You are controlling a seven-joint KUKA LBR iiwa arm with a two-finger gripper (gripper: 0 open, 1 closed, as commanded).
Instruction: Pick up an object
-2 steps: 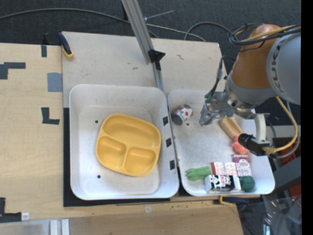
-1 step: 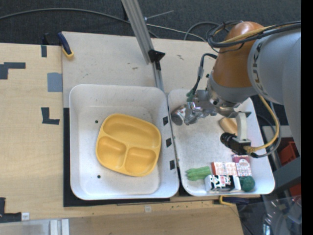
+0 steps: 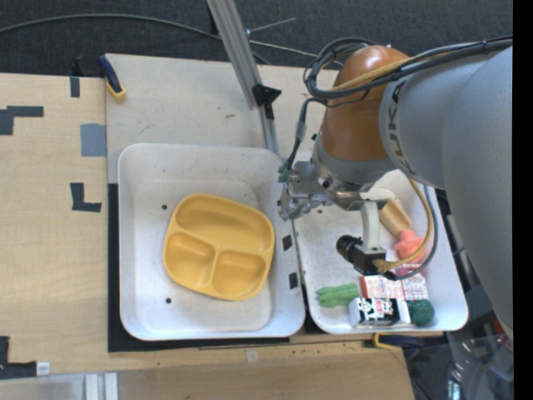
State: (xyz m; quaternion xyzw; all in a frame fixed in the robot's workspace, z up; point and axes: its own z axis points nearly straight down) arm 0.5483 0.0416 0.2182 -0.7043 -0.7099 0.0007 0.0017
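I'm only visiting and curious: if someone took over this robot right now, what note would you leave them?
Gripper: low at the left edge of the right bin, with no object visibly in it.
Left bin: a yellow divided plate.
Right bin: wooden cylinder, pink piece, printed packet, black-and-white box, green fuzzy toy, green ball.
Done: nothing lifted.
Left: grasp one object and raise it.

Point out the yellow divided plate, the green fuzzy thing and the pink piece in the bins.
yellow divided plate (image 3: pixel 216 247), camera view, centre where its dividers meet.
green fuzzy thing (image 3: pixel 336 295), camera view, its middle.
pink piece (image 3: pixel 408 245), camera view, its middle.
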